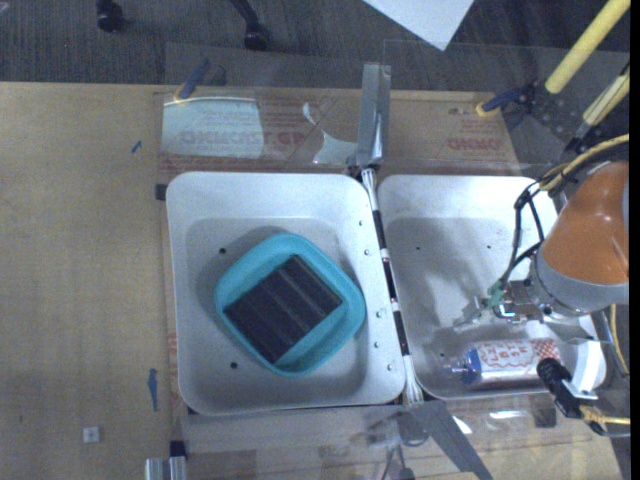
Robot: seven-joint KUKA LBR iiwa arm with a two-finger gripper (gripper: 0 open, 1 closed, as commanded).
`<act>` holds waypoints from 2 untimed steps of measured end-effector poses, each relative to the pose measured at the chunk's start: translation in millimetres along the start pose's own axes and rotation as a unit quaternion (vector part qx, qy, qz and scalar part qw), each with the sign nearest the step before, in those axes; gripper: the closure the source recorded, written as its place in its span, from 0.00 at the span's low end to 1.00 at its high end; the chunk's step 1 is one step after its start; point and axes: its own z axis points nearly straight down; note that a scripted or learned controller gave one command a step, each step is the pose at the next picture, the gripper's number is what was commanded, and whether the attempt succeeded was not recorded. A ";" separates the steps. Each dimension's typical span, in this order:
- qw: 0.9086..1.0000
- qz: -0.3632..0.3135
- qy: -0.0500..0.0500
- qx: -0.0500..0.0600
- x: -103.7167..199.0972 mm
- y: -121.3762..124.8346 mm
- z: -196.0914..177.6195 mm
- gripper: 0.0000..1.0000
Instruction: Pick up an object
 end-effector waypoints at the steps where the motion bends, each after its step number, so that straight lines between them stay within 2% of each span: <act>1: 0.998 -0.056 -0.001 -0.003 -18.2 74.9 31.1 0.00; 2: 0.998 -0.056 -0.001 -0.003 -18.2 74.9 31.1 0.00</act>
